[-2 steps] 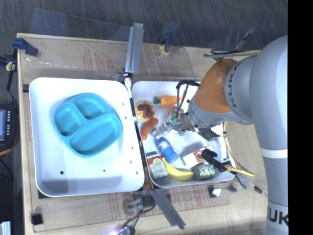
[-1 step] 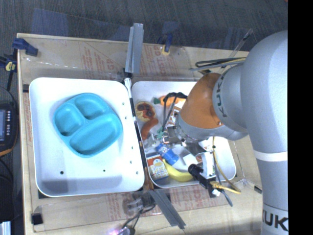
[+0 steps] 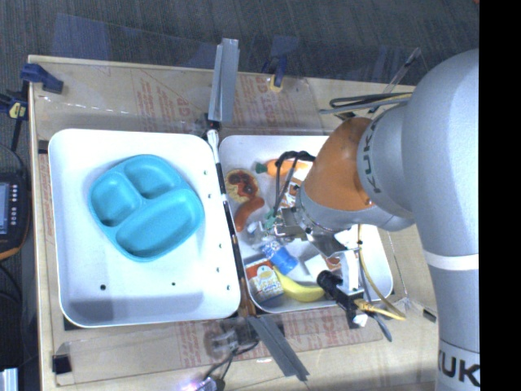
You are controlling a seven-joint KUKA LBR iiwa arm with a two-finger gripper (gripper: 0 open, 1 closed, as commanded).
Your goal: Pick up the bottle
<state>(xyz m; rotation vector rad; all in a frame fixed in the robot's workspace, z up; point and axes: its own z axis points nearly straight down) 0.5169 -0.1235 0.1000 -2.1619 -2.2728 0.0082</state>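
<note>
Camera view: grey arm with orange band (image 3: 342,173) reaches over the right white bin (image 3: 383,287). Gripper (image 3: 275,228) sits low among the clutter there; finger state cannot be told. Clear plastic bottle with blue cap (image 3: 281,259) lies tilted just below the gripper, beside a yellow banana (image 3: 299,290) and a small red-and-yellow carton (image 3: 262,281). Left white bin (image 3: 73,283) holds a blue divided plastic plate (image 3: 146,206).
</note>
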